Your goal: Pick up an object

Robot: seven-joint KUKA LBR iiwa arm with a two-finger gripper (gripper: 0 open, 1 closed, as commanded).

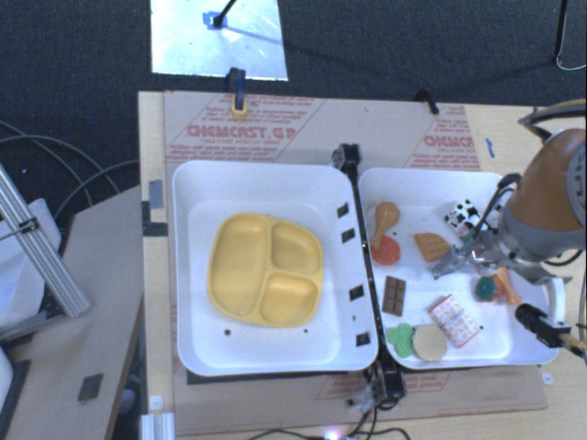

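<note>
Dark carpet surrounds your surface (275, 117), a cardboard-lined board carrying two white bins. Your pincer (456, 259) sits low in the right bin (404, 186), beside the tan cracker (430, 246); you cannot tell its state from this angle. Around it lie a carrot (504, 285) with a green piece, a black-and-white die (461, 215), a drumstick (383, 218), a red disc (386, 250), a chocolate bar (394, 294), a pink wafer pack (454, 320) and a round biscuit (428, 342). The left bin (266, 177) holds a yellow tray (264, 269). Watch for flat items: the cracker may slide away rather than lift, and close neighbours could get nudged.
</note>
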